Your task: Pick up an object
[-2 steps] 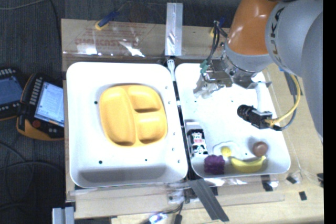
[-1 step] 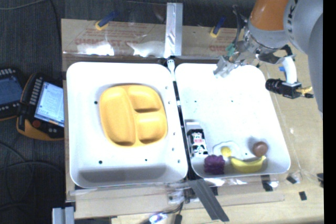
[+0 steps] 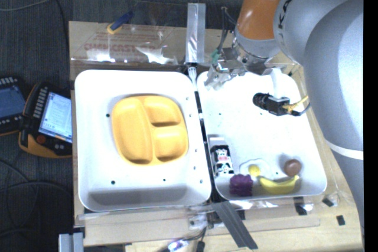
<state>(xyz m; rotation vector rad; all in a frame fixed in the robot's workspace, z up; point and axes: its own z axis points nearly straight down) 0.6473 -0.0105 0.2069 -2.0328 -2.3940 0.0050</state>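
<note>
Gripper (image 3: 220, 72) at far corner of right bin (image 3: 254, 133); banana (image 3: 277, 185), long axis crosswise, well apart at near edge. Jaw opening: cannot tell.

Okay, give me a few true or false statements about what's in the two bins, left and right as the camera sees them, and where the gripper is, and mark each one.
1. The yellow divided plate lies in the left bin. True.
2. The banana lies in the left bin. False: it lies in the right bin, near its front edge.
3. The gripper is at the far left corner of the right bin. True.
4. The purple thing sits on the yellow divided plate. False: it sits in the right bin, beside the banana.
</note>
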